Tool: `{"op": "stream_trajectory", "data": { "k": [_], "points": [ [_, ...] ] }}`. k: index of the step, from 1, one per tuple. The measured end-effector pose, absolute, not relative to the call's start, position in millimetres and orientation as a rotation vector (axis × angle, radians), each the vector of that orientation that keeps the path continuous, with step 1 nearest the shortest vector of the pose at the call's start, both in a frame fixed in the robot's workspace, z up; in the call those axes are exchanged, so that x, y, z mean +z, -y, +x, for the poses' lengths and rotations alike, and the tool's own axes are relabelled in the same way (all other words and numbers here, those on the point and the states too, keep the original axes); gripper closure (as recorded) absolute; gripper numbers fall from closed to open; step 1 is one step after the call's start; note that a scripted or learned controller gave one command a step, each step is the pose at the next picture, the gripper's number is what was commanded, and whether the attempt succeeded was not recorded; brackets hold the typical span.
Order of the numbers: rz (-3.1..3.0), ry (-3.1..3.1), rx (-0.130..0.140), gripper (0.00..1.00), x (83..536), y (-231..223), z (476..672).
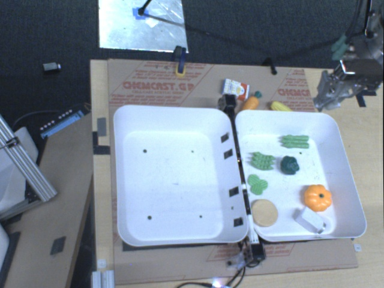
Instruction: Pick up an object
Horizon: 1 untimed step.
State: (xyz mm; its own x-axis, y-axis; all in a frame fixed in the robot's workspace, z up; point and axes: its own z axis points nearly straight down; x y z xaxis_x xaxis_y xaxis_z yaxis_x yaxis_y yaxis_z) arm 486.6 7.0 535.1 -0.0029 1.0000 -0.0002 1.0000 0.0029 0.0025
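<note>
The right bin (343, 155) holds several small items: an orange pumpkin (317, 198), a dark green lump (290, 165), a light green ridged piece (295, 141), a green knobbly piece (262, 160), a green leaf shape (258, 185), a tan disc (264, 212) and a pale grey block (311, 222). My gripper (330, 98) hangs above the bench just beyond the right bin's far right corner, apart from every item, with nothing seen in it.
The left bin (120, 161) lies beside the right one, joined by a black clipped seam (237, 167). Behind the bins on the cardboard lie a small orange carrot (250, 103), a yellow piece (279, 107) and a white-red packet (234, 88).
</note>
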Motion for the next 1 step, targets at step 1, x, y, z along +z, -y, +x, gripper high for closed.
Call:
{"op": "stream_trajectory", "data": {
  "k": [1],
  "points": [
    [2.217,-2.223,0.003,1.00,535.1,-9.3,486.6]
  ]
}}
